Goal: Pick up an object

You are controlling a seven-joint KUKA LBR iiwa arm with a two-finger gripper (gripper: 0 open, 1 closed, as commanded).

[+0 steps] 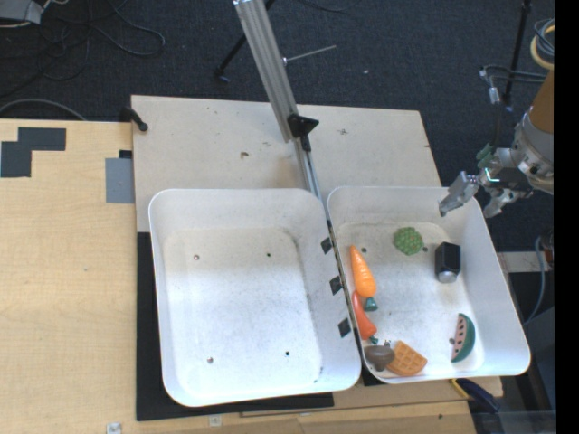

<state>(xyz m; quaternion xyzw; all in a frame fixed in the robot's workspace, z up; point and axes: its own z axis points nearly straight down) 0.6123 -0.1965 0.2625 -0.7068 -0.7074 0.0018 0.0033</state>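
Where bins meet, carrot (362, 274) against wall.

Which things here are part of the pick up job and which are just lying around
Part of the job:
gripper, above the right bin's far right corner
right bin, holding green ball, black cylinder, carrot, watermelon slice, waffle

Just lying about:
left bin
metal rail
floor cables

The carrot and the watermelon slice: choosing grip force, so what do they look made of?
Carrot: likely moulded plastic, smooth, with a bright uniform orange. Watermelon slice: probably plastic or rubber too, flat red and green; it is too small to tell.
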